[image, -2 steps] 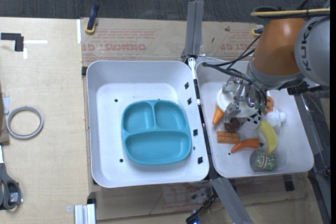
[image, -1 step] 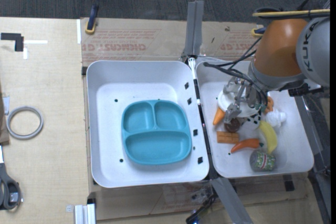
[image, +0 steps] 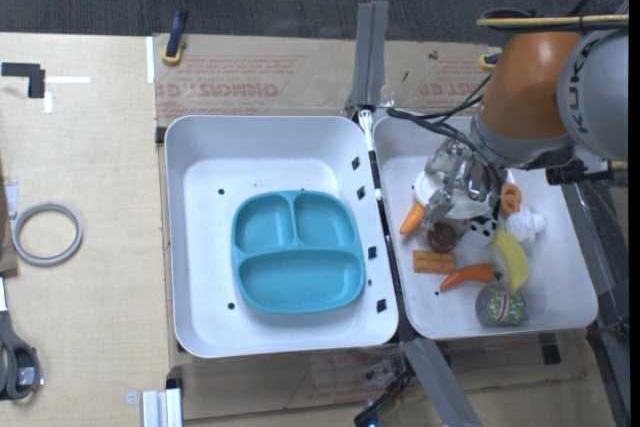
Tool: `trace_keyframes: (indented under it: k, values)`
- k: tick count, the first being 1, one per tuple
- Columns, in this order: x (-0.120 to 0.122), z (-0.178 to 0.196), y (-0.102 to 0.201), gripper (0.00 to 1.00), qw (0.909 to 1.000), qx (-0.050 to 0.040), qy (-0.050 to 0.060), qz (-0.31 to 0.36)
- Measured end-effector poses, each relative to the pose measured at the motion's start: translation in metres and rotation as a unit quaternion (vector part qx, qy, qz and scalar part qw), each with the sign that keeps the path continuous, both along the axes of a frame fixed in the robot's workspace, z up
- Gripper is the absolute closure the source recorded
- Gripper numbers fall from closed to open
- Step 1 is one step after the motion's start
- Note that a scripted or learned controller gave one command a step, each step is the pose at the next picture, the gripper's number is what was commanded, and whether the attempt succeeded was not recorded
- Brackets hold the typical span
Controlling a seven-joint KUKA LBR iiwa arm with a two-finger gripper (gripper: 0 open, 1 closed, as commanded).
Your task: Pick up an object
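Dark carpet runs along the far edge of the scene, and below it we see a pale wooden bench [image: 80, 335] bearing two white bins side by side. We find the left bin [image: 190, 165] holding a blue divided plate [image: 297, 252] lying flat near its middle. We find the right bin [image: 570, 295] holding a cluster of small toy foods: a carrot [image: 411, 218] at the left of the group, a brown round piece [image: 442, 236] just right of it, a tan block [image: 433, 262] nearer to us, a red-orange pepper [image: 466, 277], a yellow banana [image: 512, 259] and a green-grey can [image: 499, 306] at the near right corner. We see the arm [image: 560, 95] entering from the right, its orange band above the wrist. We place the gripper [image: 447, 198] low over the far left part of the cluster, just above the carrot and the brown piece. We cannot tell how far its claw stands apart, nor whether anything sits within it. On the bench at far left we note a grey ring [image: 45, 233] and, nearer, scissors [image: 18, 367].
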State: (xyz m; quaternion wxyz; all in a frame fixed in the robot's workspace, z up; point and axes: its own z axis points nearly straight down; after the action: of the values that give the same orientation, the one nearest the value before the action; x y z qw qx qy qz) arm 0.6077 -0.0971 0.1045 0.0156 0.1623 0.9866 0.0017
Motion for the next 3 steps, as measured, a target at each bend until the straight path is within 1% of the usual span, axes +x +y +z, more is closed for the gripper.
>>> trace_keyframes:
  k: [1,2,3]
  values:
    - [-0.011,0.000,0.002,0.00,0.9976,0.0009,-0.001,-0.069]
    - [-0.017,0.000,0.002,0.00,0.9974,0.0006,-0.002,-0.072]
    - [-0.013,0.018,0.006,1.00,0.9976,0.0029,-0.008,-0.069]
